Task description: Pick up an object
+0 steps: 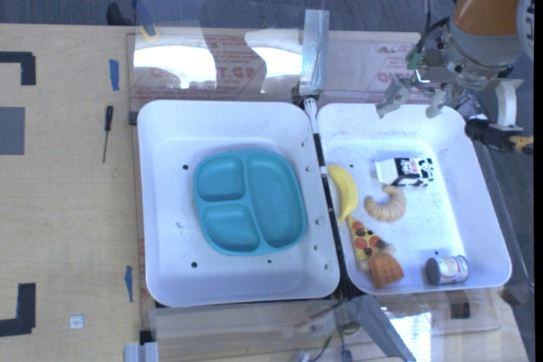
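Observation:
My gripper [416, 100] hangs over the far edge of the right bin [488, 225], fingers spread open with nothing between them. Below it in that bin lie a black-and-white cow-patterned carton [407, 170], a croissant [388, 204], a yellow banana [344, 190] along the left wall, a pizza slice [366, 241], a waffle-like orange piece [385, 270] and a small can [447, 269] on its side near the front right.
The left bin [161, 182] holds a teal divided plate [249, 201]. A clear upright panel [229, 55] stands behind the bins. A screwdriver [107, 131] lies on the wooden bench at left. Cables loop above the arm at top right.

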Tool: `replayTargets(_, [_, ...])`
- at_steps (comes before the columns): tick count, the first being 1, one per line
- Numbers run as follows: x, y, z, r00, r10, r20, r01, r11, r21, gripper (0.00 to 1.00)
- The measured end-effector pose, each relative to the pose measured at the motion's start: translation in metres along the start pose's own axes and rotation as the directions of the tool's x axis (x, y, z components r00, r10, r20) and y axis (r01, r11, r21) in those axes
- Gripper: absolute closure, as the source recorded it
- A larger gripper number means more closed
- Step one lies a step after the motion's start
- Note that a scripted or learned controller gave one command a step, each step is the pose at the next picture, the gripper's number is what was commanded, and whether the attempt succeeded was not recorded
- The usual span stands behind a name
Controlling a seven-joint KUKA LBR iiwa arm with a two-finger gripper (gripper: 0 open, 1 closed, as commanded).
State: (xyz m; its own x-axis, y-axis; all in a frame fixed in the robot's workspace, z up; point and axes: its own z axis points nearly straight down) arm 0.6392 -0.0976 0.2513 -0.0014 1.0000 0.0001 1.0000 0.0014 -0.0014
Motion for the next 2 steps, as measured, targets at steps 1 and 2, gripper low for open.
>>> replayTargets(1, [-0.018,-0.079,0.11,1.0,0.004,0.0,-0.004,1.0,0.011,0.0])
replayTargets(2, [-0.027,-0.029,0.149,1.0,-0.001,0.004,0.001,1.0,-0.018,0.0])
